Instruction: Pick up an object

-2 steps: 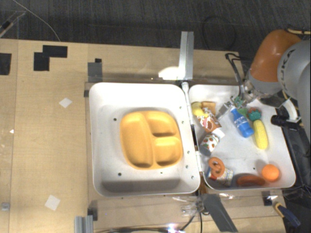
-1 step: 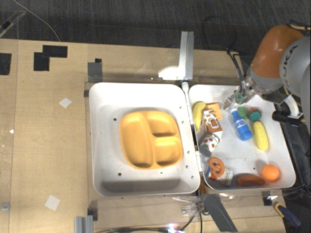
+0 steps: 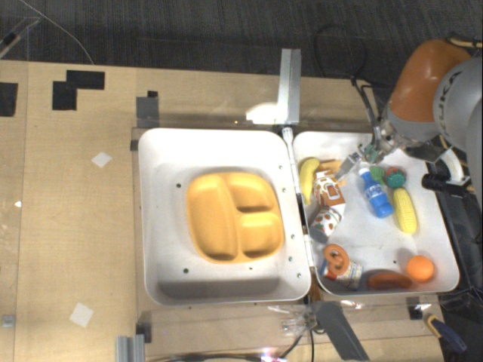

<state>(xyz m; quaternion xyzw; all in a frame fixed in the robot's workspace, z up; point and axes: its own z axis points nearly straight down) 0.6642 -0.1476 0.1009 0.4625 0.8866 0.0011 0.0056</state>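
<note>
Grey and orange-banded, the robot arm (image 3: 438, 89) is the nearest thing to the camera, looming over the upper right corner of the right-hand shallow white bin (image 3: 355, 232), which sits on the pale wooden desk (image 3: 68, 202); that bin serves as the landmark for everything below. To its left, touching along the shared edge, lies the left-hand white bin (image 3: 155, 225) holding a yellow plastic divided tray (image 3: 232, 216). Inside the landmark bin, a yellow banana (image 3: 307, 176) lies by its left wall, a brown-and-white printed carton (image 3: 328, 191) just right of that, a blue plastic bottle (image 3: 376, 193) in the upper middle, a yellow corn cob (image 3: 406, 210) toward the right wall, and an orange ball (image 3: 420, 268) in the lower right corner. The gripper (image 3: 371, 151) hangs at the bin's upper middle, just above the bottle's cap; whether its fingers are spread or closed cannot be told, and nothing is visibly held. To do the pick well, I would descend straight onto the bottle, straddling its narrow width across the long axis, since it lies apart from the corn. Hard to read: the small green item beside the bottle, the dark objects along the bin's lower wall, and the fingertips themselves.
</note>
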